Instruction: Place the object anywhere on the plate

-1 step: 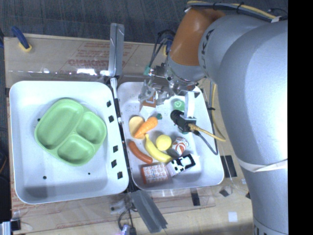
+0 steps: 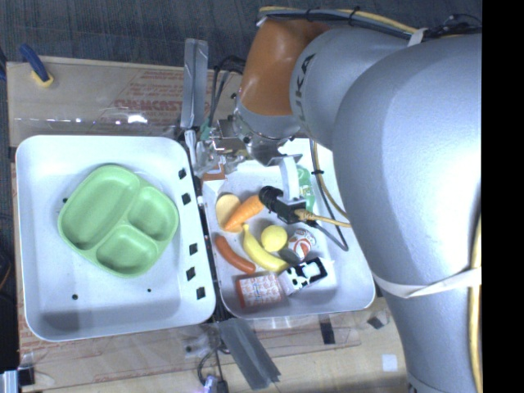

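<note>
In the camera view you see the green plate (image 2: 119, 218) lying in the left bin (image 2: 33, 301), its three compartments bare, while the right bin (image 2: 356, 289) holds the clutter: a carrot (image 2: 244, 211) with its long axis slanting from lower left to upper right, a banana (image 2: 262, 252) running toward lower right, a lemon (image 2: 273, 237) and a sausage (image 2: 234, 254). The gripper (image 2: 219, 150) sits at the right bin's upper left corner, near the divider; whether it is clenched or released you cannot tell from here

Blue clamp (image 2: 35, 65); wooden bench (image 2: 98, 88)
</note>
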You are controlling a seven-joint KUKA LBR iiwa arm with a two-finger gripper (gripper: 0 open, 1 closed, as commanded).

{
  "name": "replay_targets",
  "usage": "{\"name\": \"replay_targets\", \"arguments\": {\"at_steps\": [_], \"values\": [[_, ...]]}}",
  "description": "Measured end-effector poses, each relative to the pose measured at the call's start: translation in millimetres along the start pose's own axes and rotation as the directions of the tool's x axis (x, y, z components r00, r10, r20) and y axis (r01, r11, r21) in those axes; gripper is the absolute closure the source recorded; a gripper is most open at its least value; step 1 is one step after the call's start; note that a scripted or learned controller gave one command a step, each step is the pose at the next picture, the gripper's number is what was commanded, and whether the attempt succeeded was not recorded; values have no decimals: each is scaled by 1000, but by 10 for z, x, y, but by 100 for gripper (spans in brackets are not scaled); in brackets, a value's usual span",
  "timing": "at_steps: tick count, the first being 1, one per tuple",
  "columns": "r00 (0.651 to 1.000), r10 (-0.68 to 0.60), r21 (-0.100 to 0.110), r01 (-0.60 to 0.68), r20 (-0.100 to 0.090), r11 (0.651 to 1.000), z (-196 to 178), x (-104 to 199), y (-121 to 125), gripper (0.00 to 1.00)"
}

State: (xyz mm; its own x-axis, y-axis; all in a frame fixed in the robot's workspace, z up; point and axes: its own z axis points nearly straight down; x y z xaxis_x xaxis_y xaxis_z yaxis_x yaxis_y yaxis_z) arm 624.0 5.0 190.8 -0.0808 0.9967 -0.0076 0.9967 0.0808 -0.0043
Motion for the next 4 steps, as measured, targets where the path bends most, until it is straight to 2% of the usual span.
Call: {"name": "replay_targets", "arguments": {"at_steps": [1, 2, 3, 4], "values": [[1000, -5, 1, 5, -7, 1000, 13, 48, 2, 0], [1000, -9, 3, 9, -6, 1000, -61, 53, 10, 100], [988, -155, 1, 155, -7, 988, 21, 631, -85, 100], [954, -301, -5, 301, -6, 954, -62, 1470, 444, 100]]}}
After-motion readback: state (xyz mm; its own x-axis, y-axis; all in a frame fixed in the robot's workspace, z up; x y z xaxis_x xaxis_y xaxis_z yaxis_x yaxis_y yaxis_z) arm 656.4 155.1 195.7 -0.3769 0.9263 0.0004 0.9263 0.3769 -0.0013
